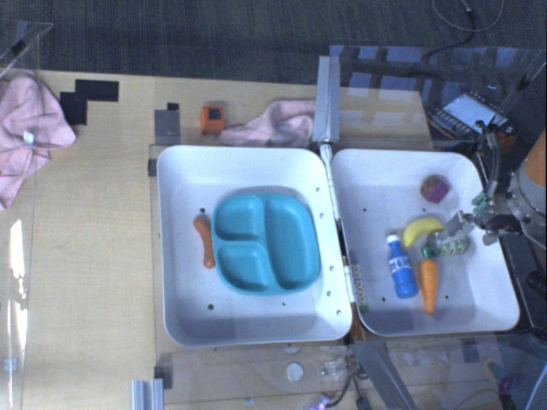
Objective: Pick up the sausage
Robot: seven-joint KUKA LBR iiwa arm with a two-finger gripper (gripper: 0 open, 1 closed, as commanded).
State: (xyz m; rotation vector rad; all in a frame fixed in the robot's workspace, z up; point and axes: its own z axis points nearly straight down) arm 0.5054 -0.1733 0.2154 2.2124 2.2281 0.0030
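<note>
The robot's body shows at the right edge of the camera view. The gripper point(457, 233) is a small assembly of pale grey and silvery metal parts, with a few tiny green marks on it; its detail is too blurred to make out screws or lettering. Behind it sits a darker grey wrist section point(504, 216) with a rounded housing. Above that a patch of the orange band point(537, 165) shows. A thin dark cable point(490, 156) curves up along the wrist.
</note>
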